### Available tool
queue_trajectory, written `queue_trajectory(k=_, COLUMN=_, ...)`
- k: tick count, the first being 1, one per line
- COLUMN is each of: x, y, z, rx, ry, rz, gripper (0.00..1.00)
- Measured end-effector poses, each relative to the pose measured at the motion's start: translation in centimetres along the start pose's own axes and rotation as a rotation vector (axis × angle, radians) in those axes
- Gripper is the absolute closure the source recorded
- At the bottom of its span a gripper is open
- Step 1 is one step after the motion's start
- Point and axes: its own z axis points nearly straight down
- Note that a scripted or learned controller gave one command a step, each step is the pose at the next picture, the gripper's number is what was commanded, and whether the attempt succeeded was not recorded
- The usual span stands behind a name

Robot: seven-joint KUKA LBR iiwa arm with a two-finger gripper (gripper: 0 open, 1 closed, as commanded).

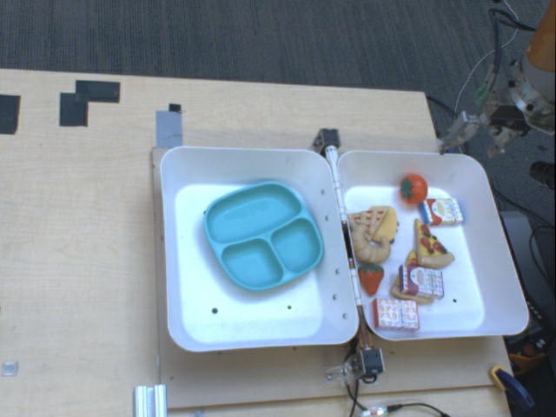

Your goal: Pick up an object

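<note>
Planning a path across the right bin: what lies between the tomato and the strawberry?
In the camera view, the waffle-and-bread piece lies between the tomato and the strawberry.

We see bright, even overhead light; white bins [261, 165] slightly blown out, soft shadows inside rims; carpet [261, 24] dim; overall mild softness.

the arm [537, 68] at the upper right is grey metal with an orange band, thin cables trailing beside it.
</note>
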Motion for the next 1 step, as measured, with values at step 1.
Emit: queue_trajectory(k=1, x=0.41, y=-1.45, z=15.96, rx=0.004, ry=0.002, rz=0.002, gripper=0.00)
